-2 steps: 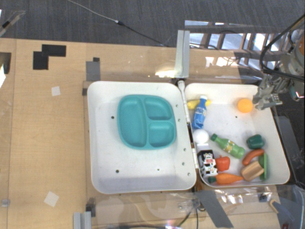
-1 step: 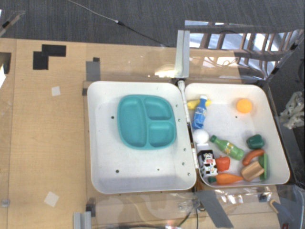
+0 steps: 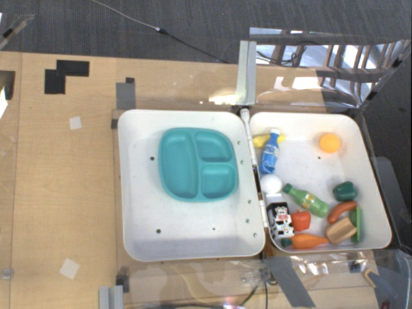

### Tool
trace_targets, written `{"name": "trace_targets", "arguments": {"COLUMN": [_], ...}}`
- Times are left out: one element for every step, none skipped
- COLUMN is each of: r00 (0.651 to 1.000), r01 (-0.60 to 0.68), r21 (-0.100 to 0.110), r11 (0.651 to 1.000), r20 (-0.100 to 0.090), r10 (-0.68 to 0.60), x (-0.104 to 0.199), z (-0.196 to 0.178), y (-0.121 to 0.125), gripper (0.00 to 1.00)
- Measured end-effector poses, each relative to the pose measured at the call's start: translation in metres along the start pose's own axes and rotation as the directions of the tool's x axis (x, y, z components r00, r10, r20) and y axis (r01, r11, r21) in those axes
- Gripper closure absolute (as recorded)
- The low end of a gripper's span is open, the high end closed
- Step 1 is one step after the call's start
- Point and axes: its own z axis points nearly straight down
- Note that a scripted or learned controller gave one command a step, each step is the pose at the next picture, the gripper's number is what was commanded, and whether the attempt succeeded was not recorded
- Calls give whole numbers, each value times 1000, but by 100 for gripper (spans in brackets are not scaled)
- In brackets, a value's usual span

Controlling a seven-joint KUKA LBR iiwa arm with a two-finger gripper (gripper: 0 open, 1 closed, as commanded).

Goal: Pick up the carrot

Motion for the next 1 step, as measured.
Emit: {"name": "trace_targets", "arguments": {"r00": [939], "r01": [345], "r21": [-11], "r11": [939], "r20": [-2], "r10": [-345], "x": [-17], "z": [82], "y": [-10], "gripper": [100]}}
